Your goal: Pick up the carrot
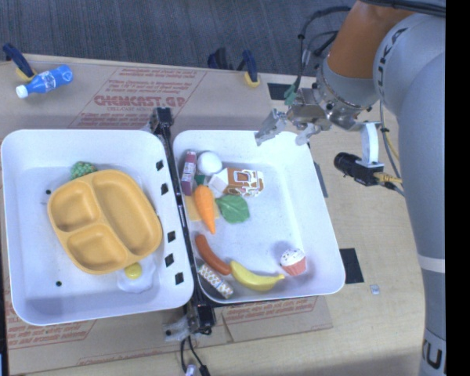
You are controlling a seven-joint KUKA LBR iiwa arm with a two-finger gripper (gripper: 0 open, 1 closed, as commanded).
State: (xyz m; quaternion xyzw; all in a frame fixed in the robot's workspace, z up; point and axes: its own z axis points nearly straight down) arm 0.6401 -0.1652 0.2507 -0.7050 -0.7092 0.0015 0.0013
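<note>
The right-hand bin [317,202] holds the carrot [206,207] near its left wall, long axis running roughly up-down in view, tip pointing down. The gripper [286,129] hangs above the bin's upper rim, well apart from the carrot, which lies down and left of it. Fingers spread, nothing between them.

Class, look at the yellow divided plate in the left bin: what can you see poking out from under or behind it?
A green broccoli piece peeks out behind the yellow divided plate; a fried egg lies at its front edge. Their covered parts stay hidden.
</note>
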